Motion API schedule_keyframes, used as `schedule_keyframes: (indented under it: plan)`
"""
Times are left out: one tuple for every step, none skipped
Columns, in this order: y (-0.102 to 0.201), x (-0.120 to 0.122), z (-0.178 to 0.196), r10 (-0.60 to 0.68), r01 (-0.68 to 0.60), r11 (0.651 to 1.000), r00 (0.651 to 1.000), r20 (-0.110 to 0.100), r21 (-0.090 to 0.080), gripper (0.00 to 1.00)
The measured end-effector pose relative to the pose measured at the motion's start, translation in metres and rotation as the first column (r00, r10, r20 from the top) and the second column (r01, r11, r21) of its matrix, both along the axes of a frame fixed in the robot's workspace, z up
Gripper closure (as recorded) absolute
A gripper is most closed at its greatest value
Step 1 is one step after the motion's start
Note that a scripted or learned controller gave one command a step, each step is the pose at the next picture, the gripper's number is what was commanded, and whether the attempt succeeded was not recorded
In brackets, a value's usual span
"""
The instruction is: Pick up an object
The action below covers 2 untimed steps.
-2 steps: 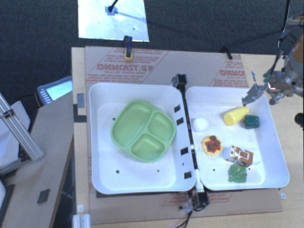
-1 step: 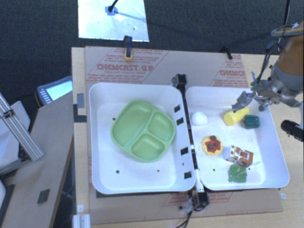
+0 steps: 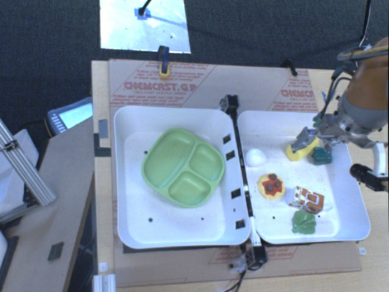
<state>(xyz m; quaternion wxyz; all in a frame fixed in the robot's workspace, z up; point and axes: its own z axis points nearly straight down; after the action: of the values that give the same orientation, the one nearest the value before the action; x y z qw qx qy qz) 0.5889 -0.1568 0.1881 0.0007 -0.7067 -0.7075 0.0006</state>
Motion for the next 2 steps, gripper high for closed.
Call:
schedule_keyframes:
  plan:
    - [0.009, -0.003, -0.057, 0.000, 0.000, 1.000, 1.000, 0.000, 0.001, 0.00]
    - [0.008, -0.002, -0.043, -0.001, 0.001, 1.000, 1.000, 0.004, -0.001, 1.00]
